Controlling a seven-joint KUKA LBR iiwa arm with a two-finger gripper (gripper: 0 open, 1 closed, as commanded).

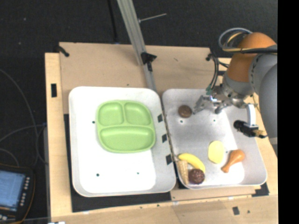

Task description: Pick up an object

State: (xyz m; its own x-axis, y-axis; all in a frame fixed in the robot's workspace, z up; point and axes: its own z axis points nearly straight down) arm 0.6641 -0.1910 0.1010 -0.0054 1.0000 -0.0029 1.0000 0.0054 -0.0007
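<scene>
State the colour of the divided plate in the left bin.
Light green divided plate, clearest in the camera view.

A light green plate [125, 126] is sitting in a white bin [84, 171]. In the other white bin [250, 171], a banana [191, 161] is showing yellow, a round slice [216, 151] pale yellow, a drumstick [232, 160] orange, and two balls [185, 111] brown.

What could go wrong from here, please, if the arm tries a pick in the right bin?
The gripper sits beside the small brown round item, which looks likely to roll away if nudged. The banana, dark ball and a ridged tan piece crowd the right bin's near-left corner, so the wall and neighbours may block the fingers there.
</scene>
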